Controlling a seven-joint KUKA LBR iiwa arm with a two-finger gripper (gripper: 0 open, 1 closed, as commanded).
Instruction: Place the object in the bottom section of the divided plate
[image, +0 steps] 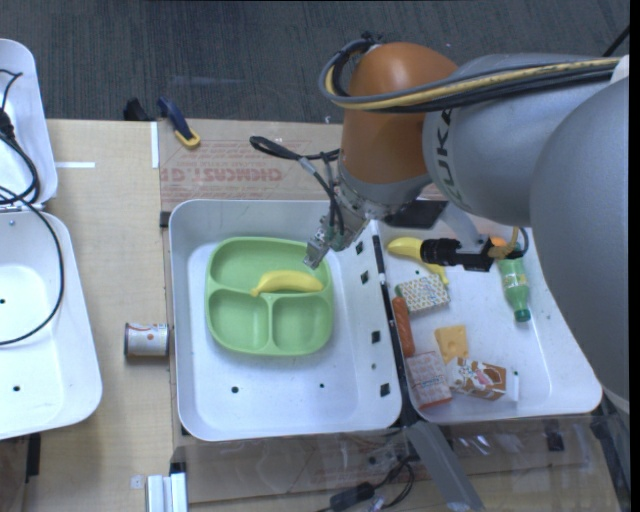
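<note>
A green divided plate lies in the left bin, with one wide section at the far side and two smaller ones nearer the camera. A yellow banana rests on the plate, along the ridge between the wide section and the two smaller ones, and reaches to the plate's right rim. My gripper hangs just above and to the right of the banana's right end, pointing down and left. Nothing shows between its tips.
The right bin holds a second banana, a green bottle, a checked cracker block, an orange stick, a cheese slice and two packets. A small can lies on the bench left of the bins.
</note>
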